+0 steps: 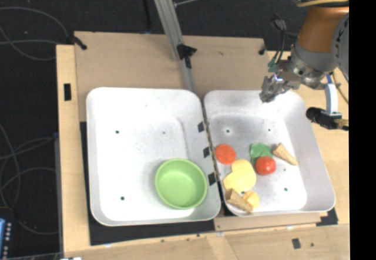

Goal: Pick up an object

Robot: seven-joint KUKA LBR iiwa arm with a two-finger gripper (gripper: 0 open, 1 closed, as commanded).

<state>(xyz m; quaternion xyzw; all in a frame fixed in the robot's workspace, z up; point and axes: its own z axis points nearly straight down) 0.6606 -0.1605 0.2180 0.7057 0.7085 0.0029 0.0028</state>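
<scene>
I am watching the arm reaching in from the right, its orange band sitting above the wrist, and the gripper is hanging over the far edge of the right bin, well apart from every object. I cannot tell from this view whether the pincer is released or clenched; nothing is showing between its tips. The candidate objects are all lying clustered in the near half of the right bin: an orange-red round piece near the divider, a green piece beside a red ball that is touching it, a tan wedge just right of those, and a yellow lump with a small yellow-brown piece sitting at the near rim. In the left bin a green bowl is resting upright toward the near right corner. A metal post is slanting down toward the seam between the two bins. Black cables are trailing over the dark floor at left.
</scene>
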